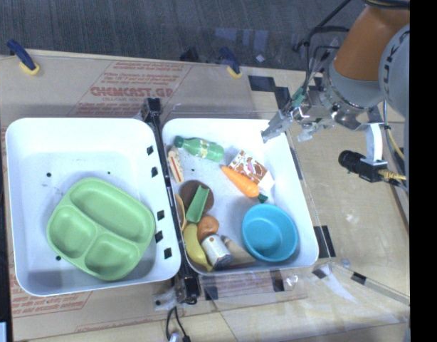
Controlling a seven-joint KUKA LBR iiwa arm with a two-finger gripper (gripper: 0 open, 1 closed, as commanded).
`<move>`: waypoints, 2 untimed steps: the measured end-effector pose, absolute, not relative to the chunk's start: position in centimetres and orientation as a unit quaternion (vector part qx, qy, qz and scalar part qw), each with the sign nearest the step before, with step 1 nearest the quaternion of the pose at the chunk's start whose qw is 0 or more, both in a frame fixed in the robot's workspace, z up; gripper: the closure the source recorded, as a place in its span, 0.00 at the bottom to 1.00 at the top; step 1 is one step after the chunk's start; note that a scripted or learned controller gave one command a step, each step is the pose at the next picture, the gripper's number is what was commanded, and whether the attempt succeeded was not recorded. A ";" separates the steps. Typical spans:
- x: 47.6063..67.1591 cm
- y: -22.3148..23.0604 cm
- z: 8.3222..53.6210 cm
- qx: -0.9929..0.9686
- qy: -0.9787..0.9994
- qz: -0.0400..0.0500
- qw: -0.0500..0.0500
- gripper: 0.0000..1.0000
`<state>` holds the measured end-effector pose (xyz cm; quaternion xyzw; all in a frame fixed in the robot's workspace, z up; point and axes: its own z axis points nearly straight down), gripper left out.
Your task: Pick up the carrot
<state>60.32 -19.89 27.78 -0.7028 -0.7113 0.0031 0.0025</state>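
**Carrot unpicked, gripper off to the far corner**

Near: round blue plastic bowl (270, 233) in right white bin (301, 191). Just beyond, tapered orange carrot (240, 182) lies flat, free to grab, beside snack packet (248, 166). Far: gripper (275, 128) above the bin's far-right corner, arm slanting in; jaw gap can't tell.
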 end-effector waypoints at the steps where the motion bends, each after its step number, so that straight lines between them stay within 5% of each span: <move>1: 57.1 -18.1 13.9 -0.679 -0.734 0.006 0.009 0.00; 2: 57.7 -20.6 9.0 -0.741 -0.671 0.005 0.006 0.00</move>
